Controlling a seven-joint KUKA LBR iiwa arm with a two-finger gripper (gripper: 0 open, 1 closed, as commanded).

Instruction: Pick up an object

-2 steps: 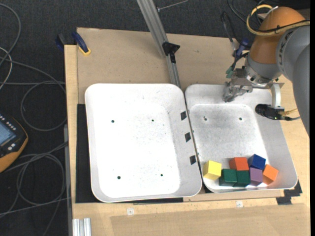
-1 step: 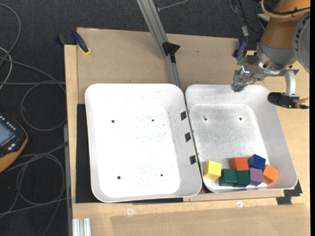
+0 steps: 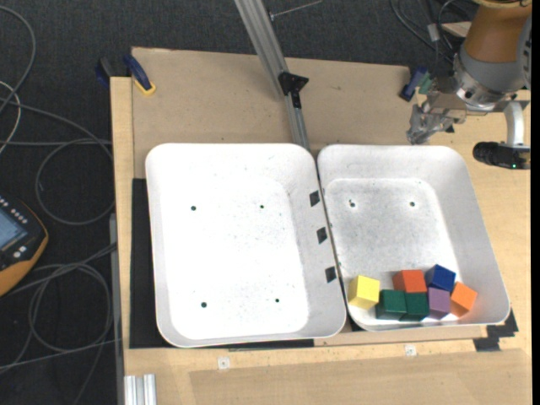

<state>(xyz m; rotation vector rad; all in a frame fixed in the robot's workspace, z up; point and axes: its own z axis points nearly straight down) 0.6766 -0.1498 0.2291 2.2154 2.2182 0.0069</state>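
With its fingers narrow and holding nothing, the gripper (image 3: 426, 127) hovers by the right bin's (image 3: 477, 197) far edge, so it must next reach the blocks (image 3: 411, 294) clustered at the near edge.

Grey arm (image 3: 494, 66), orange band above wrist, metal two-finger gripper (image 3: 419, 133)

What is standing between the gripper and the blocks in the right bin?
Nothing visible. The gripper hangs above the far rim of the right bin, and bare bin floor lies between it and the coloured blocks clustered against the near wall.
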